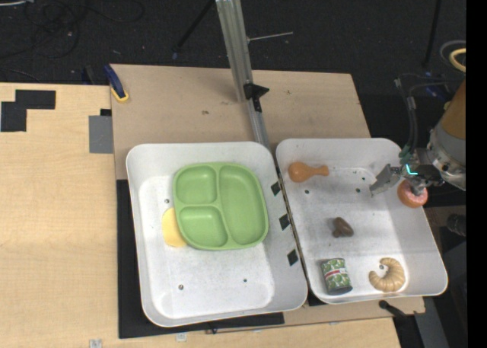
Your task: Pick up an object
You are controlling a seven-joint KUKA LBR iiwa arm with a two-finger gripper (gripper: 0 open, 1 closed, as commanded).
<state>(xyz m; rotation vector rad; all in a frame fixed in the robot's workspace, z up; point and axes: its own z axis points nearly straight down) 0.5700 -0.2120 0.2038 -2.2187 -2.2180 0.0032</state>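
Gripper (402, 177) sat over right bin's (434, 251) upper right edge, fingers apart, nothing seen between them. Pinkish round object (413, 196) lay just beside it at the rim. Same bin held an orange drumstick toy (307, 172), brown lump (342, 226), green can (335, 276), croissant (389, 274). Left bin (152, 285) held a green divided plate (221, 206) over a yellow item (171, 230).

The right bin (358, 293) has open floor in its middle around the small brown lump (342, 226). A can (335, 276) and croissant (388, 274) crowd its near edge, and a divided green plate (221, 205) covers much of the left bin (205, 293).
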